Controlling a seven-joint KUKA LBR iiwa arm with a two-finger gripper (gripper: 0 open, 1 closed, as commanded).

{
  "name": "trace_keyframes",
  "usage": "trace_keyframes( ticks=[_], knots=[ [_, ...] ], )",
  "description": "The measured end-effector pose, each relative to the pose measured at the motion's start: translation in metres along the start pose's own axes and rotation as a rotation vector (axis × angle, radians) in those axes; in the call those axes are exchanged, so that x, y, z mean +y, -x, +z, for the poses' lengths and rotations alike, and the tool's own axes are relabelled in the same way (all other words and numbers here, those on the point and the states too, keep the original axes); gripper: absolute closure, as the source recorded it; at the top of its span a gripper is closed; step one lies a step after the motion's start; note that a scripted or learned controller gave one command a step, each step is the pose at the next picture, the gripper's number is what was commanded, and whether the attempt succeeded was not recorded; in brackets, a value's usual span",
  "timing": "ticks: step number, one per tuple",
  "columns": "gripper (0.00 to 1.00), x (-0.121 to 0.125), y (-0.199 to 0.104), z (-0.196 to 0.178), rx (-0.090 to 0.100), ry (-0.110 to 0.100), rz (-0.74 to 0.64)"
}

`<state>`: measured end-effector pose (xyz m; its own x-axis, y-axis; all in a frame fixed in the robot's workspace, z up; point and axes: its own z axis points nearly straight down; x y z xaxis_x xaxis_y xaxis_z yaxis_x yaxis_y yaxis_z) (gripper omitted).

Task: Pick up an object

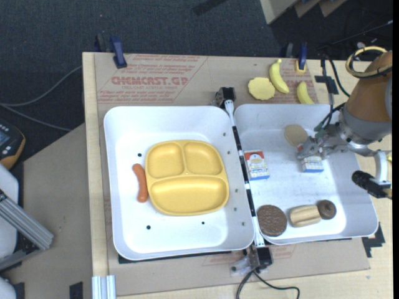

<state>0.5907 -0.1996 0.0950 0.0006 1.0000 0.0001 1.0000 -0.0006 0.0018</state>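
My gripper (313, 149) is low in the right bin (349, 229), near its upper right part, directly over a small grey and blue packet (312, 164). The packet lies on the bin floor just below the gripper's tip, and I cannot tell whether they touch. A tan flat piece (294, 133) lies just to the upper left of the gripper. Also in this bin are a red, white and blue carton (256, 165), a dark round cookie (272, 220), a bread roll (303, 215) and a chocolate donut (326, 209).
The left bin (124, 229) holds a yellow divided plate (186, 177) with a sausage (141, 182) beside its left edge. Two bananas (280, 76) (304, 93) and a yellow slice (262, 88) lie on the bench behind the right bin. The arm (369, 104) comes in from the right.
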Motion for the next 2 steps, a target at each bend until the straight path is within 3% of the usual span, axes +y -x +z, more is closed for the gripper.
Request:
trace_keyframes(
  ticks=[1, 2],
  knots=[
    [1.00, -0.041, -0.099, -0.039, 0.004, -0.005, -0.007],
    [1.00, 0.005, -0.169, -0.093, 0.001, 0.007, -0.009]
  ],
)
